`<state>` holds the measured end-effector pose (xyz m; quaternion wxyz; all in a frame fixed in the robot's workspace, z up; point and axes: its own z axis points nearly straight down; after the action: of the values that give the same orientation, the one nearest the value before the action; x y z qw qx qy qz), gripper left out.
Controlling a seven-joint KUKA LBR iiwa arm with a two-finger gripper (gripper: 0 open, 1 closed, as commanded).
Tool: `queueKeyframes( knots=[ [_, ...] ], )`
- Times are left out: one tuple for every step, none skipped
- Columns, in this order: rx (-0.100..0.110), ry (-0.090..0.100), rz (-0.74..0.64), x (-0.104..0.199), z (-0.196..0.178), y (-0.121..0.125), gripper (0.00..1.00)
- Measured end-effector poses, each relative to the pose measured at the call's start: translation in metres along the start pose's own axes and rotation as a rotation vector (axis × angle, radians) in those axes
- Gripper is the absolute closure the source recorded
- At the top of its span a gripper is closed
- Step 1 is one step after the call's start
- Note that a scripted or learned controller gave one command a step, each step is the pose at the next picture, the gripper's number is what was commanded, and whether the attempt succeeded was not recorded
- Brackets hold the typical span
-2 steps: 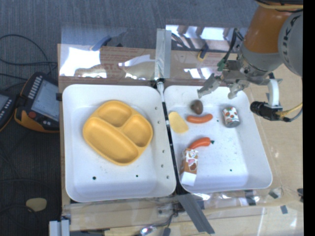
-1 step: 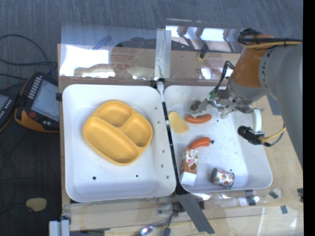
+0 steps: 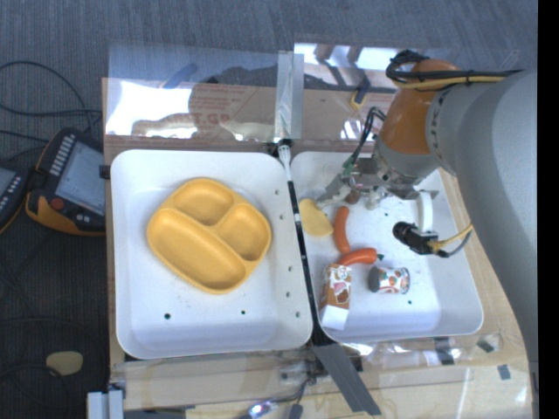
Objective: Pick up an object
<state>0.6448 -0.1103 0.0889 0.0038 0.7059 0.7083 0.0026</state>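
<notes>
The orange sausage [image 3: 341,227] lies just below the gripper [image 3: 360,190], whose grip state I cannot tell.

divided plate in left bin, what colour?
Yellow-orange, plain; the divided plate shows in the camera view.

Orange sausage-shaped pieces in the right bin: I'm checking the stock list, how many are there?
2. One sausage stands roughly upright in the picture beside the pale yellow piece; the other sausage lies slanted just below it, above the small can. The arm may hide more.
</notes>
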Motion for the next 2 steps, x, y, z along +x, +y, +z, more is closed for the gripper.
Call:
queueKeyframes(
  knots=[
    [0.001,-0.002,0.004,-0.025,-0.001,-0.093,0.00],
    [-0.001,-0.002,0.001,-0.004,0.000,-0.023,0.00]
  ],
)
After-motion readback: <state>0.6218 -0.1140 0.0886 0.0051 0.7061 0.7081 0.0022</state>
